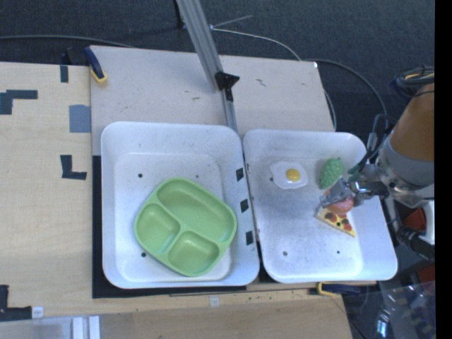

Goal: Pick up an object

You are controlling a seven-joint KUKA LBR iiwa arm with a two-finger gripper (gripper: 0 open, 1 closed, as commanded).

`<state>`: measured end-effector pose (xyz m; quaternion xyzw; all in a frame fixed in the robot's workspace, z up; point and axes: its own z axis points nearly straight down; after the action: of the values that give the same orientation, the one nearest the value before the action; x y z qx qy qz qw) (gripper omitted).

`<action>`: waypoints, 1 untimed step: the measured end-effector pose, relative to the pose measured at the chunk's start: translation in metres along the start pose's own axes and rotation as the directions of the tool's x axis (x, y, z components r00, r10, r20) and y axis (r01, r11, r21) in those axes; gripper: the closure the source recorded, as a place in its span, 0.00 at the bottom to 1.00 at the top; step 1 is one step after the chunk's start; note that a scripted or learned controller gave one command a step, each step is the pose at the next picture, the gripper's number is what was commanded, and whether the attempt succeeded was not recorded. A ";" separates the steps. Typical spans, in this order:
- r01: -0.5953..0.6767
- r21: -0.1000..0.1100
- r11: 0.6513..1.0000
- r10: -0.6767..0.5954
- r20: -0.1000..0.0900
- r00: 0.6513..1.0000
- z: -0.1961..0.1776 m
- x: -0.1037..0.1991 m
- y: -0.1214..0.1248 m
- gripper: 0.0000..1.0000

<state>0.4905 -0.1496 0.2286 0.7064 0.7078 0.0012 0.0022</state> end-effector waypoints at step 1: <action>0.000 0.001 1.000 0.000 0.000 1.000 -0.045 0.000 0.001 1.00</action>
<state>0.4915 -0.1495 0.2740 0.7065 0.7077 0.0008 0.0018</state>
